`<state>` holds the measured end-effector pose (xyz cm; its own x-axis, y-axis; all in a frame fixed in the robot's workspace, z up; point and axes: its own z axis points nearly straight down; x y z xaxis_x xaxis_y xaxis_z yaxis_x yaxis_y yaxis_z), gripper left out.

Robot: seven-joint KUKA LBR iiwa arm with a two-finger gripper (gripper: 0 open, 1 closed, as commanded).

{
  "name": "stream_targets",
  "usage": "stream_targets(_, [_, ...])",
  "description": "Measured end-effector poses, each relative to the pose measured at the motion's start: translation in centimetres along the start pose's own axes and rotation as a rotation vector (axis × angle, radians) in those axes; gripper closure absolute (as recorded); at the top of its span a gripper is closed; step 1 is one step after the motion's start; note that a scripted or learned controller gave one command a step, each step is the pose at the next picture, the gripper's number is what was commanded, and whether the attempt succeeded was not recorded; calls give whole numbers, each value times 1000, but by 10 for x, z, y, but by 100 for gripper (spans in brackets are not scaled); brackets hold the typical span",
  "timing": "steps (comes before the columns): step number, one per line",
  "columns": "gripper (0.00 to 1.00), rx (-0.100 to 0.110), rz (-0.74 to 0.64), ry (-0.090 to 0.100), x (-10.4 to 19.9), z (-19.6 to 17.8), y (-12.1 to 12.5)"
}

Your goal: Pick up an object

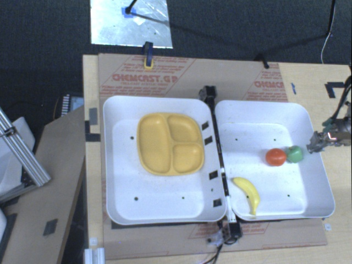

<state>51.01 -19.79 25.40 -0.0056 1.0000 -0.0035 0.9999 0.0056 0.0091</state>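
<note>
In the right bin [258,120] lie a red tomato [275,157], a green round object [295,154] touching its right side, and a yellow banana [248,193] near the front left corner. The gripper [322,140] sits at the right bin's right rim, just right of the green object, with nothing seen between its fingers. A yellow divided plate [169,143] rests in the left bin [118,202].
A black divider with clips [215,158] runs between the two bins. Brown cardboard [165,76] lies under the bins. A shiny metal sheet [130,14] lies on the dark floor beyond the bench. Metal framing [19,153] stands at the left.
</note>
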Motion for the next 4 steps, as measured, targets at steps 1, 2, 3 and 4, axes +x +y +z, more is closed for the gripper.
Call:
stream_targets(1, [100,5,-5,5,56,-5,11])
stream_targets(2, [100,6,-5,5,110,-9,16])
stream_targets(3, [100,8,-3,5,157,-4,11])
stream_targets(4, [100,8,-4,6,212,14,20])
